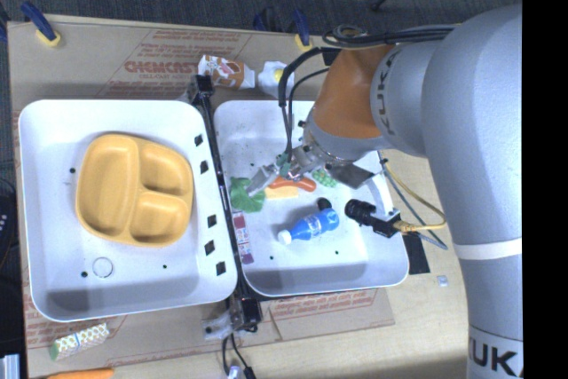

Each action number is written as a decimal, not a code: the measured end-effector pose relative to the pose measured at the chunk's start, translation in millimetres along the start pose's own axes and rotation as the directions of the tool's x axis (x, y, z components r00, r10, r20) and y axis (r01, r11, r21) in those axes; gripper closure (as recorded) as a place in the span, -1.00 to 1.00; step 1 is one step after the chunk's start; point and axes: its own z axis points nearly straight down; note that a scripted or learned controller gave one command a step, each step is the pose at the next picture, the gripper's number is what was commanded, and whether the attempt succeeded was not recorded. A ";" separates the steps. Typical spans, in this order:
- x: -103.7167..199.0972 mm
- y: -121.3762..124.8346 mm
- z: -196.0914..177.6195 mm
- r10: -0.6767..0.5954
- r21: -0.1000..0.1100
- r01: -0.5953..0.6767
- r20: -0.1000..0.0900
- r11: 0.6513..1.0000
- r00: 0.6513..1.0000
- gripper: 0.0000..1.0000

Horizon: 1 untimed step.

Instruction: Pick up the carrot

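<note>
**Cardboard-topped bench with two bins**

The bench (106,49), covered in printed brown cardboard, bears the left white bin (35,191) at nine o'clock and the right white bin (337,269) near centre. A small packet (222,69) lies at twelve and a wrapper (80,339) at seven.

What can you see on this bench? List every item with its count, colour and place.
left bin: one, white, left half of the bench
right bin: one, white, beside the left bin
divided tray: one, yellow, in the left bin
carrot: one, orange, middle of the right bin, by the gripper
leafy piece: one, green, right bin, left of the carrot
small green piece: one, green, right bin, right of the carrot
bottle: one, blue with a white cap, right bin, nearer the camera than the carrot
cardboard: one sheet, brown with red print, under both bins
packet: one, brown and white, on the cardboard behind the bins
arm: one, grey with an orange band, from the right
gripper: one, over the right bin
</note>
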 end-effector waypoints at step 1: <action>-0.4 0.4 -10.5 -0.004 0.000 0.004 0.001 1.000 1.000 1.00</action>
